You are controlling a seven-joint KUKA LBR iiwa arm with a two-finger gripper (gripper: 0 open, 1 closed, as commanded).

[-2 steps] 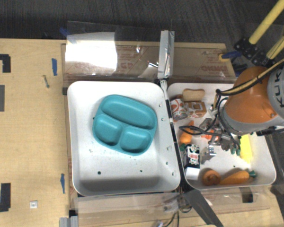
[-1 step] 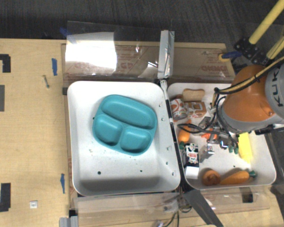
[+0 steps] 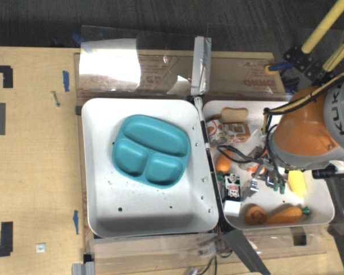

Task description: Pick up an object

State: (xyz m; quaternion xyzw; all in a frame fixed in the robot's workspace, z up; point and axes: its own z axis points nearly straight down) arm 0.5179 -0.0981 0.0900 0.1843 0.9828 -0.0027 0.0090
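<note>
Orange carrot (image 3: 285, 215) is seen at the right bin's (image 3: 324, 208) near edge, beside a yellow piece (image 3: 297, 183). Whether the claw (image 3: 268, 173), lowered among the clutter, is apart cannot be told.

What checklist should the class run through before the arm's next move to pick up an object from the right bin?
1. Arm over the right bin: ok, its orange band hangs above the bin's right half.
2. Pincer state: cannot tell, it is lost among wires and small items.
3. Object already held: cannot tell.
4. Targets in reach: ok, the carrot, the yellow piece and the small orange ball lie in the right bin.
5. Crowding: not ok, the items lie close together near the pincer.
6. Left bin: ok, the teal divided tray sits apart from the arm.
</note>
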